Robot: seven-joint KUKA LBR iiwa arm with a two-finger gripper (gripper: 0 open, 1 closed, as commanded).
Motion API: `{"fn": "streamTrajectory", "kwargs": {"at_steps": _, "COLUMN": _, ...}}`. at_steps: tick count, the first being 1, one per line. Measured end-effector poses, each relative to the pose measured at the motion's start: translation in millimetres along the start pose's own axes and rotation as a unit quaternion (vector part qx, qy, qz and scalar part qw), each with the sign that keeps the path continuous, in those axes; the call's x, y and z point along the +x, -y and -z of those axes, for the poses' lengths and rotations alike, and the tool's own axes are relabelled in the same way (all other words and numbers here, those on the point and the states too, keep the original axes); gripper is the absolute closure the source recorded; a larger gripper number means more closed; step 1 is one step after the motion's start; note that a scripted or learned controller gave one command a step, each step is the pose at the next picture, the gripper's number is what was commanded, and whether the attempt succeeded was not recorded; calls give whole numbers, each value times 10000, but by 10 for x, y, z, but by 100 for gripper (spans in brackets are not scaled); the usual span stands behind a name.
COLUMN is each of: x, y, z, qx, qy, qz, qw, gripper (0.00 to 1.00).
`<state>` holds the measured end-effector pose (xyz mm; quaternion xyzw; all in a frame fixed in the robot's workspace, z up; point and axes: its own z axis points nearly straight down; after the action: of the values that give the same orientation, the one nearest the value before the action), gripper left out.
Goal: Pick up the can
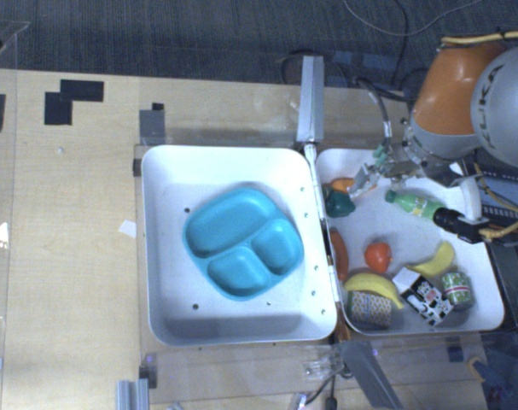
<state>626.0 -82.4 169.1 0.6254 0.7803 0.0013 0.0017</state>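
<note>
Camera view. Right bin: can, near corner, upright, beside a banana and a small box. Gripper: far end of the same bin, well apart from the can; fingers slightly parted, holding nothing. Left bin: blue divided tray.

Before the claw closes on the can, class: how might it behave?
The can looks small and rigid, so probably won't crush. Its round side may slip or roll if tipped. It sits tight between a banana and a patterned box, so neighbours may shift.
</note>
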Motion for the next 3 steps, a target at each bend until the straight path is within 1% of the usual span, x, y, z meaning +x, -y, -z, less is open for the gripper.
{"fn": "streamTrajectory", "kwargs": {"at_steps": 1, "x": -1088, "y": 79, "z": -814, "qx": -20, "qy": 16, "qz": 182, "qw": 9998, "gripper": 0}}
{"fn": "streamTrajectory", "kwargs": {"at_steps": 2, "x": -1260, "y": -155, "z": -800, "qx": 49, "qy": -46, "qz": 289, "qw": 9996, "gripper": 0}}
{"fn": "streamTrajectory", "kwargs": {"at_steps": 3, "x": -1266, "y": -206, "z": -663, "qx": -52, "qy": 28, "qz": 317, "qw": 9995, "gripper": 100}}
